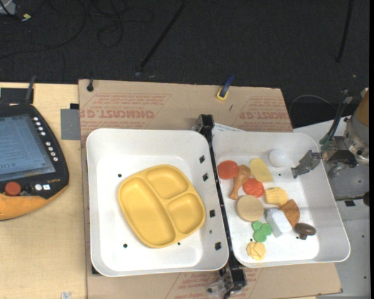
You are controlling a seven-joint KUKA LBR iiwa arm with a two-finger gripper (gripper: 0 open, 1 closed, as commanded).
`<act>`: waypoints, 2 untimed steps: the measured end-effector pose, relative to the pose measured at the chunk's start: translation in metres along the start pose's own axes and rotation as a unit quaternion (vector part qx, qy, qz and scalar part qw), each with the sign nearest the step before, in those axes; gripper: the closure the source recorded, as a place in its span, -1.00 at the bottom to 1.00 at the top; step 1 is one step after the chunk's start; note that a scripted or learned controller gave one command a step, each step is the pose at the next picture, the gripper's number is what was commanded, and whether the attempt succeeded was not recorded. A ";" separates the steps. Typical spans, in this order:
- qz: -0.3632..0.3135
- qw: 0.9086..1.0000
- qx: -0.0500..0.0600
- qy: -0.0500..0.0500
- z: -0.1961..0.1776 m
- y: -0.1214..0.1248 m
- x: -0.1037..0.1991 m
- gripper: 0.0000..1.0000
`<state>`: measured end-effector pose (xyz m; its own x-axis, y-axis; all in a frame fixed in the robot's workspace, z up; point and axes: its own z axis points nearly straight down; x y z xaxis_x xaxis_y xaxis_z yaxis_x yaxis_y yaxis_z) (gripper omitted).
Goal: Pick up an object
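The right bin [327,245] holds several toy foods. Among them are a red tomato [227,169], a brown drumstick [240,180], a white egg [278,157], a tan round cookie [250,208], a grey-white block [277,220], a green piece [260,230] and a dark brown piece [305,230]. My gripper [304,164] hangs over the bin's upper right part, just right of the egg, reaching in from the arm at the right edge. Nothing shows held in it.
The left bin [103,167] contains a yellow divided plate [161,204]. A tablet controller [22,157] lies on the bench at far left. Black clips sit along the wall between the bins. A cable runs behind the right bin.
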<state>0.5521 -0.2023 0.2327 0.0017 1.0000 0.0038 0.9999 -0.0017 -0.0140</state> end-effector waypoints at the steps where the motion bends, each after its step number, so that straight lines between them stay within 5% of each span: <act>1: -0.001 1.000 -0.006 -0.001 -0.007 0.002 0.000 -1.00; 2: -0.001 1.000 -0.003 -0.001 0.055 0.004 -0.005 -1.00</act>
<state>0.5552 -0.2073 0.1775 -0.0012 1.0000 0.0025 1.0000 0.0012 -0.0076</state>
